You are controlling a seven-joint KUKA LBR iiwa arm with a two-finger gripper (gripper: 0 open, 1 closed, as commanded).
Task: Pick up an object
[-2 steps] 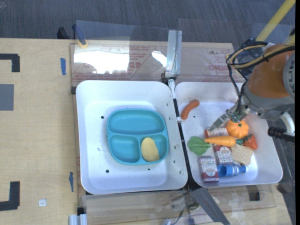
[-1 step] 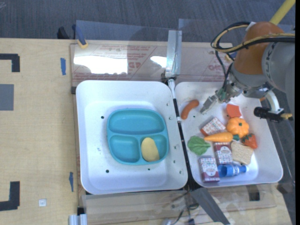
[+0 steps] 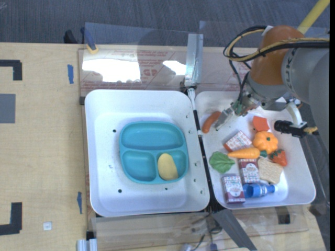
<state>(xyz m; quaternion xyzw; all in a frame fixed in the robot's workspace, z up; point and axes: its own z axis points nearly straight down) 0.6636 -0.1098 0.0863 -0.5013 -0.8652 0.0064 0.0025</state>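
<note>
Nearest the camera in the right bin [image 3: 303,190] lay a blue bottle [image 3: 258,191] and small food boxes [image 3: 233,187], with a green leaf [image 3: 222,162], a carrot [image 3: 244,153] and an orange pumpkin [image 3: 265,141] just behind. In the left bin [image 3: 99,140] a teal divided tray [image 3: 149,140] held a yellow potato-like piece [image 3: 167,167]. Farther back, the gripper [image 3: 224,118] hung low beside a red sausage [image 3: 211,122], apparently holding nothing; how wide it stood could not be told.
</note>
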